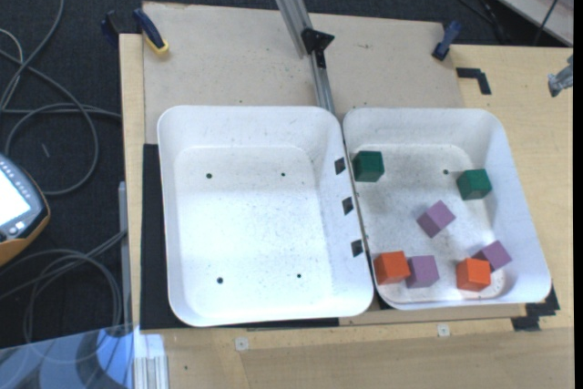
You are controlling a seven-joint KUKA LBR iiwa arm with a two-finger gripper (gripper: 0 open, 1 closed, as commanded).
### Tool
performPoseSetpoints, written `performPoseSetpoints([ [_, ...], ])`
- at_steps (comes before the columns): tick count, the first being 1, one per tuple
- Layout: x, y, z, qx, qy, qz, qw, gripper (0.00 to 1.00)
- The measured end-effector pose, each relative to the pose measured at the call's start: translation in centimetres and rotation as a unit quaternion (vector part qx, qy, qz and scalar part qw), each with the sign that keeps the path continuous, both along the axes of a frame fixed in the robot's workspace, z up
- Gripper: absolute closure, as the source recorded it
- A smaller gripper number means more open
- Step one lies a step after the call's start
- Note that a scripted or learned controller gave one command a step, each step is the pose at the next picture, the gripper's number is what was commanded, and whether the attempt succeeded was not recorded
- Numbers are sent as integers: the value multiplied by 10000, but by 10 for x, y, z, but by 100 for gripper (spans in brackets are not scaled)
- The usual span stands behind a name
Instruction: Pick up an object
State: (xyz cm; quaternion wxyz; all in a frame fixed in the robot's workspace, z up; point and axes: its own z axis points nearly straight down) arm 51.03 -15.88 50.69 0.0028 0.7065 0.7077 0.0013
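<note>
The right bin (515, 161) holds several small blocks. A dark green block (368, 166) sits near its back left corner, and a second green block (474, 184) lies toward the right wall. A purple block (436, 219) is tilted near the middle. Along the front wall, from left to right, are an orange block (393, 267), a purple block (423, 271) touching it, another orange block (473, 274) and a purple block (496, 255) just behind that one.
The left bin (182, 196) stands beside the right one, their walls touching. A metal bar (290, 0) slants over the back of the bench. Blue clamps (150, 30) (444, 39) grip the board's back edge. A small grey piece (560, 79) pokes in at the right edge.
</note>
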Motion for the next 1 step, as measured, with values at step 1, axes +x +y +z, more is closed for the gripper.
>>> performPoseSetpoints([
  [1,40,-45,29,-13,-1,-21,10000,0],
])
